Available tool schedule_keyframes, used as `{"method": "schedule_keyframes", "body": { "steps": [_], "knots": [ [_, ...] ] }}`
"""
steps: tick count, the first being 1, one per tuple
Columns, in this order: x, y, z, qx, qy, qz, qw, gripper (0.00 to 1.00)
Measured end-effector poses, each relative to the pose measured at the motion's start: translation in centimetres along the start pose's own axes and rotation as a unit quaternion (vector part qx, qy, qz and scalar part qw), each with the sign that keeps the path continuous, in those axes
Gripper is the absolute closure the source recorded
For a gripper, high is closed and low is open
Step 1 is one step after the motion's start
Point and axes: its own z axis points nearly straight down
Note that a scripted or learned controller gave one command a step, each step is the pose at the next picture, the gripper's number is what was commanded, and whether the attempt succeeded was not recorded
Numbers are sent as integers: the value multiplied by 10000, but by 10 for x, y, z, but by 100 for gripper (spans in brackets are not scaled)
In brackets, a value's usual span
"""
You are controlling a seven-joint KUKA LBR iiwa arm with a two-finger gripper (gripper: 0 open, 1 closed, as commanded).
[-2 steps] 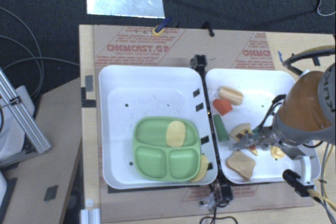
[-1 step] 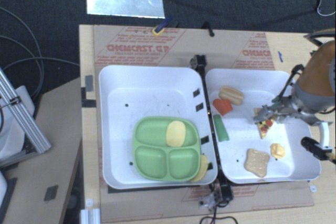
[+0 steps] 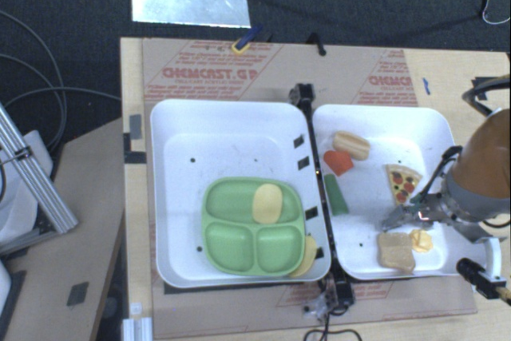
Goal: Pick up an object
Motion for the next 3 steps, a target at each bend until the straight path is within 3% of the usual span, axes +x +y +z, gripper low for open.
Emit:
{"method": "schedule_keyframes", "body": {
  "steps": [1, 2, 3],
  "knots": [
    [-1, 5, -11, -47, -18, -8, 10000, 100],
    [-22, 70, -16, -69, -34, -30, 10000, 100],
    [5, 12, 0, -14, -6, -6, 10000, 100]
  ]
}}
